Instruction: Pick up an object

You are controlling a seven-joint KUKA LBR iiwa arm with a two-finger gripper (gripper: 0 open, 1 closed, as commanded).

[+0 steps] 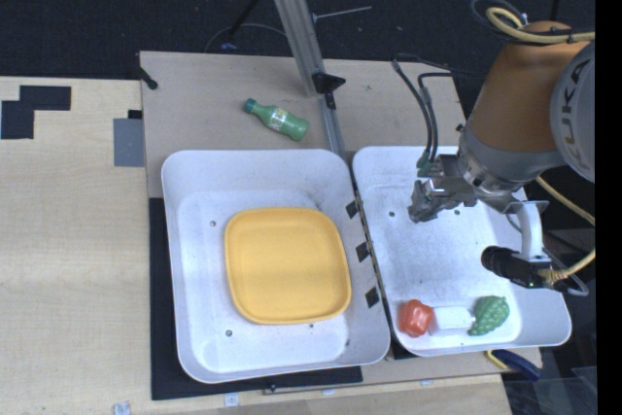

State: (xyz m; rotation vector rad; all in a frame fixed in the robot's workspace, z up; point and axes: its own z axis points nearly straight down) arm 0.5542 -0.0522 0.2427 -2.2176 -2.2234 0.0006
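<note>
Now | jaws (425,209) over right bin (389,172), closure unclear | red object (415,317) well apart, near rim

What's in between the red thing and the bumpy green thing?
In the camera view, a small white object lies between the red object and the bumpy green object, along the near edge of the right bin.

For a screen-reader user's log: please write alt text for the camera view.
A grey and orange robot arm holds its hand over the right white bin, which has a red object, a white piece and a green object along its near edge. The left bin holds a yellow plate; a green bottle lies on the bench behind.
</note>
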